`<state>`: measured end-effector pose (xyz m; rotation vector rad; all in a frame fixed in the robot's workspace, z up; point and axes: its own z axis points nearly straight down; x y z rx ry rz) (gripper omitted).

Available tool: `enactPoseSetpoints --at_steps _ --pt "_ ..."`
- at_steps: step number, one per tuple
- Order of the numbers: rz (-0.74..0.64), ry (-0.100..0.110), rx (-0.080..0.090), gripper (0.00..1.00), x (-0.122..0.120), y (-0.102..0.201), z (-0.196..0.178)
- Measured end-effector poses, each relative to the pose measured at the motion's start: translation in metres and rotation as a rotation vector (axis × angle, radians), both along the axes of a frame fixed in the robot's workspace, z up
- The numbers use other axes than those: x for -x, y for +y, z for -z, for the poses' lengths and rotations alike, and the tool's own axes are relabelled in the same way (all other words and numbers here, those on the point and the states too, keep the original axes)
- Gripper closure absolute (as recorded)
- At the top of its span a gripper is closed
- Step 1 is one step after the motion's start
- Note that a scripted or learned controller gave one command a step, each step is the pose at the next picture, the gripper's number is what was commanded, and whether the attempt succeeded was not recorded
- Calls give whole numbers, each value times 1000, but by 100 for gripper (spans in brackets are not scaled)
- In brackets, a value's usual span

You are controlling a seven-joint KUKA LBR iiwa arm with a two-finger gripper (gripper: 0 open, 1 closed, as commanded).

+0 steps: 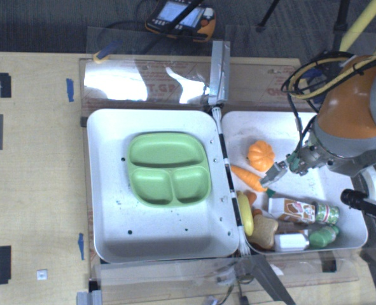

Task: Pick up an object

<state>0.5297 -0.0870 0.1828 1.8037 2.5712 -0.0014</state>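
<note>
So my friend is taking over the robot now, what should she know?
Hand: low in the right bin, over the carrot, beside the pumpkin. Can't tell if it grips anything.
Also in that bin: banana, bottle, a brown thing.
Left bin: green tray.
Done: nothing seen lifted.
Left: grab one thing and lift it.
</note>
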Motion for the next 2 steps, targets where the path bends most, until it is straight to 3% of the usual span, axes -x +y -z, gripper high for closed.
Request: enactPoseSetpoints --at_steps 1,2 --pt "-31 -4 0 0 -75 -30 97" --pt "-64 1 -1 0 -46 -14 32"
